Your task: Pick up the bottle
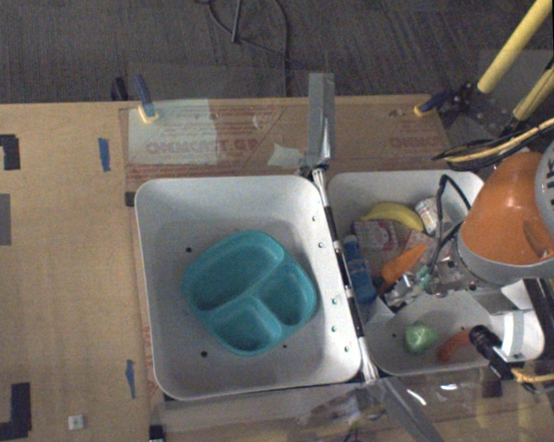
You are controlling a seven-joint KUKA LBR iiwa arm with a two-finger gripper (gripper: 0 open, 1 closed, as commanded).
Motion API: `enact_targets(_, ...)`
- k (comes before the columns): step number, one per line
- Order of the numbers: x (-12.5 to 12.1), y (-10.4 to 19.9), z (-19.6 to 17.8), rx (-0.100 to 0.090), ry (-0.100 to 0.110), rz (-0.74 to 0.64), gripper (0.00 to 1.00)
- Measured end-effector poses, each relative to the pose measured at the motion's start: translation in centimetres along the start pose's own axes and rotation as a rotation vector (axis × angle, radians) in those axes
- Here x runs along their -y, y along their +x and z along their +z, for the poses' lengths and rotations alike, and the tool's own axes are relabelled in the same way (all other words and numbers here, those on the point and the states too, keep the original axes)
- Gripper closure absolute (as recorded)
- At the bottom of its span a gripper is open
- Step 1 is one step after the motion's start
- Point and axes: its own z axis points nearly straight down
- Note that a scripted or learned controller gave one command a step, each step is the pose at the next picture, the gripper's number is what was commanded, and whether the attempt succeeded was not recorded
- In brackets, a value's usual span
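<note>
The bottle is seen lying along the left wall of the right bin, just beside the gripper, so the descent should be centred over its body, away from the banana.

text: faint reddish mirrored lettering, not legible | on: clear sheet taped to worktop, well left of and beyond pincer | arm: dark letters "UK" partly seen on white arm housing, right of and above pincer | other labels: packet print too blurred to read
</note>
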Motion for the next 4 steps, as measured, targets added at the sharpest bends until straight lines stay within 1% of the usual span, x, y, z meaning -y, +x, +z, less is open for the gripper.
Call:
enact_targets(1, 0.1, -1.2, 0.2, -0.024, 0.005, -0.003, 0.00)
enact_targets(2, 0.3, -3.3, 0.2, -0.021, 0.001, -0.226, 0.00)
enact_targets(3, 0.1, -3.6, -1.3, -0.019, -0.006, -0.222, 1.00)
enact_targets(4, -1.0, 5.1, -7.8, -0.029, 0.054, -0.027, 1.00)
